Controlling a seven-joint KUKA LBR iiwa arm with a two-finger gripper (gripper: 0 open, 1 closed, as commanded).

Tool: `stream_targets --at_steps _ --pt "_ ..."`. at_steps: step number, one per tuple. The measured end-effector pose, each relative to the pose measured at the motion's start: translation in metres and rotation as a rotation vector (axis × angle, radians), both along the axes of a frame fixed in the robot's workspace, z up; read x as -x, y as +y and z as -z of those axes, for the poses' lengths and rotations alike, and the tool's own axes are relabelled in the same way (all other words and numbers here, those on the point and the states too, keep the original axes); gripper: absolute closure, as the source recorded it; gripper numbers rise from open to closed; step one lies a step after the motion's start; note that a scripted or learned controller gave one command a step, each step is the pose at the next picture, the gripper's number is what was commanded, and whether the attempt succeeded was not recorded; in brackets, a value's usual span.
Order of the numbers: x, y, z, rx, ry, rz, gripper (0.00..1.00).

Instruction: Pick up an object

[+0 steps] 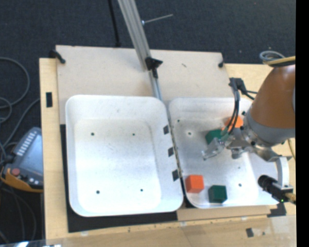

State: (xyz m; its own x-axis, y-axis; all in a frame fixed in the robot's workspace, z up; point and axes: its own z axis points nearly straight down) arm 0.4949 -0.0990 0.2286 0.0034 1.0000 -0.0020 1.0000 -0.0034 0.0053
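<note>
Two shallow white bins are set side by side on the tabletop (51, 225), the left bin (118, 153) toward the tabletop's left edge and the right bin (195, 117) toward its right edge. The grey arm (273, 102) with its orange band is seen reaching in over the right edge of the tabletop, above the right bin. The pincer (212, 152) is found low over the middle of the right bin, pointing toward the divide between the bins; whether it is open or closed cannot be told, and nothing can be seen gripped by it.

A green block (213, 136) is seen just beside the pincer, on the side toward the tabletop's far edge, and an orange object (236, 121) lies near it, partly hidden by the arm. Whether either is touched by the pincer cannot be told. Toward the near edge of the right bin, an orange cube (195, 183) and a dark green cube (217, 193) are seen close together, well apart from the pincer. A slanted metal rail (136, 30) is seen crossing the tabletop's far edge.
</note>
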Motion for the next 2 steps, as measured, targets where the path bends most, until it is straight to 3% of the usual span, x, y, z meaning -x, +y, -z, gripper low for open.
stream_targets --at_steps 1,2 --pt "0.009 0.006 0.11 -0.001 0.001 -0.005 0.0" --pt "0.011 0.005 0.132 -0.001 0.004 -0.002 0.0"
